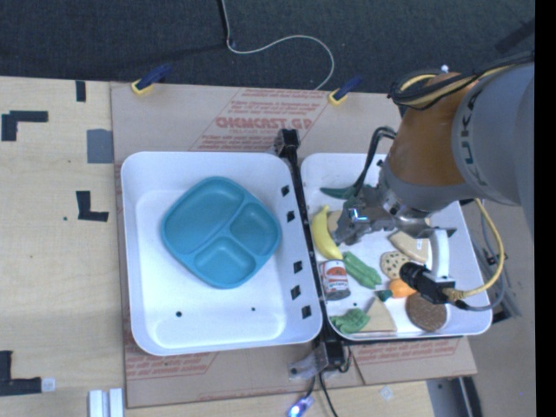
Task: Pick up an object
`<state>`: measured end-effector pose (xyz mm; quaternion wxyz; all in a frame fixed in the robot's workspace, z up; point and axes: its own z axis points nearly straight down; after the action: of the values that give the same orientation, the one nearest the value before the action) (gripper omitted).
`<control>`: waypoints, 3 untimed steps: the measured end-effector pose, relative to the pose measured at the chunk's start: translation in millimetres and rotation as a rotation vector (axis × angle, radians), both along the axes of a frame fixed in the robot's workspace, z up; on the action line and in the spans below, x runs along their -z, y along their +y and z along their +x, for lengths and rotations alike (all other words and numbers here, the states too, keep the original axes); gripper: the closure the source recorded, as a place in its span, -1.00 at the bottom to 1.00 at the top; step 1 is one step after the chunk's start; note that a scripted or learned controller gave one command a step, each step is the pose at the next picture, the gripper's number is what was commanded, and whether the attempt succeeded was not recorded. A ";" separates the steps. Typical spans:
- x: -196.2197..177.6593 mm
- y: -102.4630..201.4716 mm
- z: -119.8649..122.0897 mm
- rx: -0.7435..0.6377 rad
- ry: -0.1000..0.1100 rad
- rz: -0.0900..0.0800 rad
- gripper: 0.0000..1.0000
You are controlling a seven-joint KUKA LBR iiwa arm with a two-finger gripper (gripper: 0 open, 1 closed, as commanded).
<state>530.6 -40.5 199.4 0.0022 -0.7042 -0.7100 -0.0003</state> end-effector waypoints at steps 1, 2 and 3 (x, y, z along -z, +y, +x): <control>16.5 52.3 -37.4 0.004 0.005 -0.002 1.00; -121.8 32.9 -37.7 0.007 -0.015 -0.003 1.00; -83.6 73.5 -46.5 0.005 0.001 -0.004 1.00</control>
<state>484.1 32.9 282.9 0.0015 -0.7058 -0.7084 0.0015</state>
